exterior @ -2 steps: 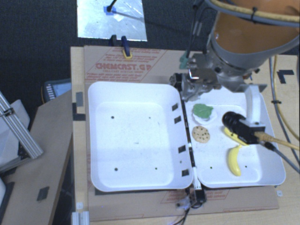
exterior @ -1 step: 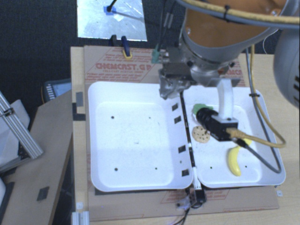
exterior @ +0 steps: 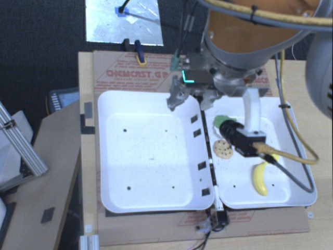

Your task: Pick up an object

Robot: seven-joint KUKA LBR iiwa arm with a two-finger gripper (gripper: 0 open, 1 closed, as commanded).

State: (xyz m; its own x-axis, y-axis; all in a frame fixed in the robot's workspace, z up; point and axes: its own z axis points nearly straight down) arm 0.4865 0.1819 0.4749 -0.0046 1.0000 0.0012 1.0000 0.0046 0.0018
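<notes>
The end effector hangs above the 2 bins' divider (grip state I cannot tell); banana, cookie lie in right bin.

Worktop is carrying a cardboard sheet printed with red lettering; the sheet is lying flat under both bins. Left white bin and right white bin are sitting side by side on the cardboard, inner rims touching along a row of black clips. A blue-and-yellow clamp is gripping the cardboard's far edge. A reflective metal sheet is lying beyond that edge.
</notes>
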